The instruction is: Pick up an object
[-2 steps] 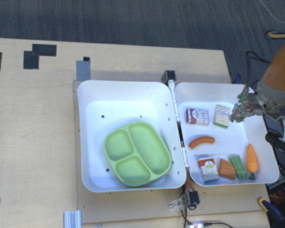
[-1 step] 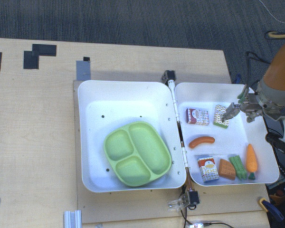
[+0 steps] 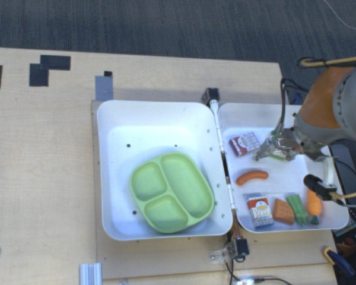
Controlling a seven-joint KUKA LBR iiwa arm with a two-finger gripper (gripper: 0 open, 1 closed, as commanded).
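Light is even and fairly bright, falling from above, with no hard shadows anywhere. The white left bin (image 3: 115, 159) at frame centre shows a soft bluish shade along its inner walls, and the green tray (image 3: 172, 192) casts only a faint dark rim beneath its lower edge. The pale counter (image 3: 41, 177) at the left looks flat and slightly washed. Small items in the right bin (image 3: 338, 221) are soft, their labels unreadable. The arm (image 3: 338, 108) at the right edge is mildly blurred.
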